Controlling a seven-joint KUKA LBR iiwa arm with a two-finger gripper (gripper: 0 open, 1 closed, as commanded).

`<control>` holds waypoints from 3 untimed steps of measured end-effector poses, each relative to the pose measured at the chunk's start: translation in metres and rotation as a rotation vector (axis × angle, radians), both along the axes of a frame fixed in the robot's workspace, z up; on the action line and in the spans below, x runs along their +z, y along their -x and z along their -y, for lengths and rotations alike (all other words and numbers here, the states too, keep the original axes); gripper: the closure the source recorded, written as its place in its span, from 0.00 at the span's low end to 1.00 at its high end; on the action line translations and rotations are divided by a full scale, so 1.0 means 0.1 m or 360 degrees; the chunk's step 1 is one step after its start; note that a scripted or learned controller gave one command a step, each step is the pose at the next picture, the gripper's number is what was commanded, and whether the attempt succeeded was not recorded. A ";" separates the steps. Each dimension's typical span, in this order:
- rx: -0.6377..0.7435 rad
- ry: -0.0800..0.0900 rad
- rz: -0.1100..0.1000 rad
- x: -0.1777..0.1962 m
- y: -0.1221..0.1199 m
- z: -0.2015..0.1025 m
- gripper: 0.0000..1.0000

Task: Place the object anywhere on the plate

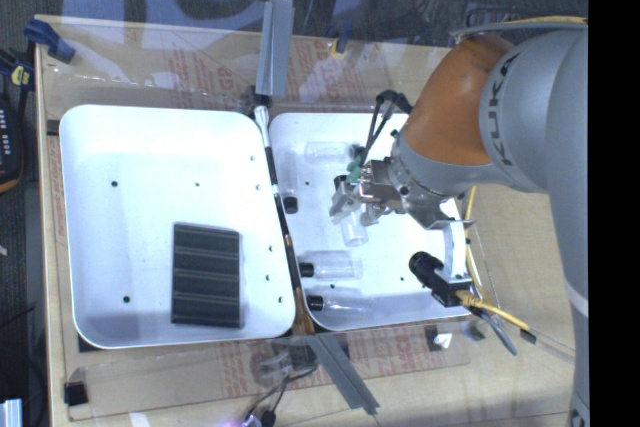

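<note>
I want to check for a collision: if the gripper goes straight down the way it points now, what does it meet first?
Probably the small clear object just below the gripper, then the floor of the right bin. Depth is hard to judge from this slanted view.

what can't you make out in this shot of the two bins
- Pincer, camera view: too small and cluttered to tell open from shut, or whether it holds anything.
- Clear objects in the right bin: transparent against white, so their shape and number are unclear.
- Right bin's far side: covered by the arm.
- Dark ridged plate in the left bin: plainly visible.
</note>
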State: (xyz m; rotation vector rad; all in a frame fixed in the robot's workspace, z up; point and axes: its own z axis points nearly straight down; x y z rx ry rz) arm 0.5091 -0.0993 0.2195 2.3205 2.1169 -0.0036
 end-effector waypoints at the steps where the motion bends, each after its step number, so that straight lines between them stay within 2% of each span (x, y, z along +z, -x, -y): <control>1: 0.0050 -0.0001 -0.0008 -0.30 -0.64 -0.66 1.00; 2: -0.0612 -0.0003 -0.0005 -0.29 -1.41 -1.44 1.00; 3: -0.0944 -0.0002 -0.0003 0.14 -1.45 -2.19 1.00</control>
